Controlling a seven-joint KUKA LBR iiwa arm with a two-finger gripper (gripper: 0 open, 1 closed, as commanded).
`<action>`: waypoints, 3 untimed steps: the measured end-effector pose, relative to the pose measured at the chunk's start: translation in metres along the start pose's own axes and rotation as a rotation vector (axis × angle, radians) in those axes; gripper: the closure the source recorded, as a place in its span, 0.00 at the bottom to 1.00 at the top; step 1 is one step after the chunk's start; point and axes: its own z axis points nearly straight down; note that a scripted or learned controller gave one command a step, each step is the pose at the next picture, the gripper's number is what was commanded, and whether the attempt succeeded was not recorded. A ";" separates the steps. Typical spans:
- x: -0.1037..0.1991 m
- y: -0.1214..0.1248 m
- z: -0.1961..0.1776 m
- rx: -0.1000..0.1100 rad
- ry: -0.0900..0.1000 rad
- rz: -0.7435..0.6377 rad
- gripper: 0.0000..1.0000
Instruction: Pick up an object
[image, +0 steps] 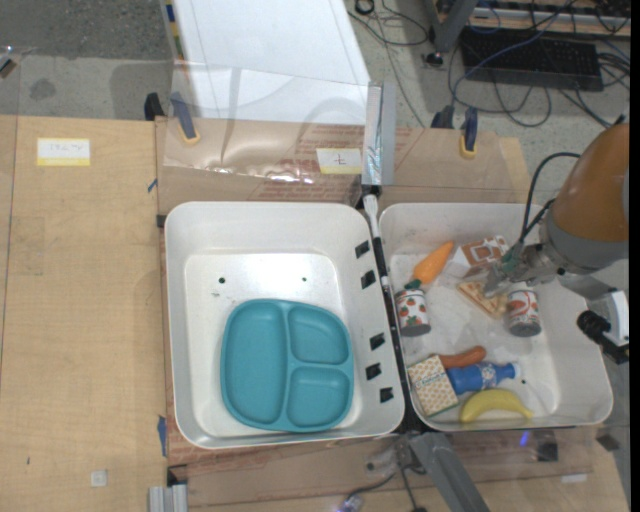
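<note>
Wooden counter (80, 300) carries two bins; in the right bin (600, 395) the hand (508, 268), grip unreadable, hovers over a light, stiff pizza slice (478, 294), best pinched across its edges.

Light plywood surface (70, 300), small label (63, 151) near far-left corner. Speckled grey floor (80, 50) beyond far edge. Black keyboard (530, 52) and loose cables (480, 95) far right. Even, bright overhead light.
</note>
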 end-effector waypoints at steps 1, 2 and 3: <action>0.000 0.000 0.000 0.000 0.000 0.000 0.00; -0.010 0.018 0.012 0.005 0.005 0.031 0.00; -0.012 0.020 -0.001 -0.001 0.000 0.031 1.00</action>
